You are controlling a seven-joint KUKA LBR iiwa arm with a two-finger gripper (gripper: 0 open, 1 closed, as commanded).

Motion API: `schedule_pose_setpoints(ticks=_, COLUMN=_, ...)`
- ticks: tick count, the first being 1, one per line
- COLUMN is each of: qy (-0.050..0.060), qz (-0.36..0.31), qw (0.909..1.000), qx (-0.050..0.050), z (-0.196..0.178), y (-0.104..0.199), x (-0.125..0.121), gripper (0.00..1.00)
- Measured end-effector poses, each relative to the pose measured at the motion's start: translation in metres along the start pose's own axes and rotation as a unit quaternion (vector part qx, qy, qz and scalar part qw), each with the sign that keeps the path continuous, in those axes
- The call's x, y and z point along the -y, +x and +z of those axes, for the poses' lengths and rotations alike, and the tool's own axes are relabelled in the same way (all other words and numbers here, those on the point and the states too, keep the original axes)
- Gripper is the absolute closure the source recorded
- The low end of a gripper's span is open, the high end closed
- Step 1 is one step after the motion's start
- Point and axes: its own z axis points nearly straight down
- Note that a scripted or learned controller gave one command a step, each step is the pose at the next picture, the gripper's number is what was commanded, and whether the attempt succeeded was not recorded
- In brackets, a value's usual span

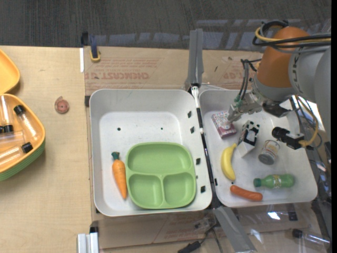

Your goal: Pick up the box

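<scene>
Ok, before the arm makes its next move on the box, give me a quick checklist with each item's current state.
1. Box in view, right bin: ok.
2. Gripper over the box: not ok, it sits just right of it.
3. Box between fingers: not ok.
4. Finger opening: cannot tell.
5. Space near the box: not ok, banana lies just below it and the bin wall is close on the left.
6. Box lying flat: cannot tell.

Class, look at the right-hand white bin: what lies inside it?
Inside the right bin: a pink box, banana, sausage, green bottle, a small can and the pincer. The arm covers the bin's far right corner.
</scene>
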Motion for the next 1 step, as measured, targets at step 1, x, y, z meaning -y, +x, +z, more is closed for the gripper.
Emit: schedule_pose_setpoints(ticks=1, qy=0.006, qz=0.132, qw=0.9912, qx=0.0, z=-0.0158, y=-0.0527, x=-0.0012, gripper=1.0)
